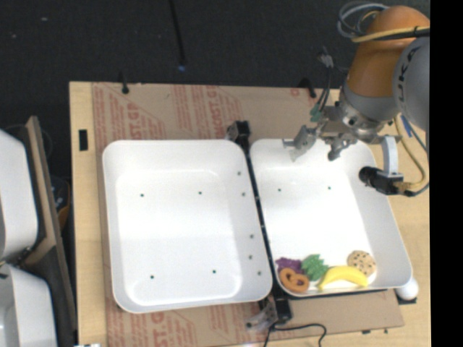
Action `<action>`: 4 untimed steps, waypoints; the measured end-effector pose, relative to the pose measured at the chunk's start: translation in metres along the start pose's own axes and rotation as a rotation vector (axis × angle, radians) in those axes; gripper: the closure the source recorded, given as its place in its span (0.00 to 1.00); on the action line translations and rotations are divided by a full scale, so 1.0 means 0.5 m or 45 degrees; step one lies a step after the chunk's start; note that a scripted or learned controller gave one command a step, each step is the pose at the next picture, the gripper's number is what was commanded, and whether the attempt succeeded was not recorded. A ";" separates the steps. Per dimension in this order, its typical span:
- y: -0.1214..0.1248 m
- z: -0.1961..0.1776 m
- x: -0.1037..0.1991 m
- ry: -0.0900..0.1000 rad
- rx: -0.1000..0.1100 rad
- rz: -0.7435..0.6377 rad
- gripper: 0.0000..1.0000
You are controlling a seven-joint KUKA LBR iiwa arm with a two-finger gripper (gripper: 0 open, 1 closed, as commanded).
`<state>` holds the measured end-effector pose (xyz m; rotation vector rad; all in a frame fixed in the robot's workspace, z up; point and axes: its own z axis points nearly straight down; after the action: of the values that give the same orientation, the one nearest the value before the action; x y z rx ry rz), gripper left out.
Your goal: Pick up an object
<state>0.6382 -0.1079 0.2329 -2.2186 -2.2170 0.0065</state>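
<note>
Camera view looks down on two white bins side by side on a cardboard-covered bench [181, 114]. The left bin [181, 223] shows bare white floor with a few small dark dots. Over in the right bin [325, 208], all the objects are bunched along the near edge: a purple grape cluster [289, 264], an orange-brown ring-shaped piece [294, 281] just below it and touching, a green leafy piece [315, 266] beside them, a yellow banana [343, 277] lying flat, and a round speckled cookie [361, 263] leaning at the banana's right end.

Up at the far end of the right bin, the grey arm [376, 71] with its orange band comes in from the right. The gripper [318, 144] hangs over the bin's far rim, well apart from the cluster of objects. Its two fingers are spread, one [299, 142] to the left, the other [338, 147] to the right, with nothing between them but white bin floor. A black clamp [239, 130] sits at the far junction of the two bins.
</note>
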 end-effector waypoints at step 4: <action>-0.018 0.267 -0.019 -0.001 -0.006 0.000 0.00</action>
<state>0.6284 -0.1170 0.0993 -2.2215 -2.2199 0.0025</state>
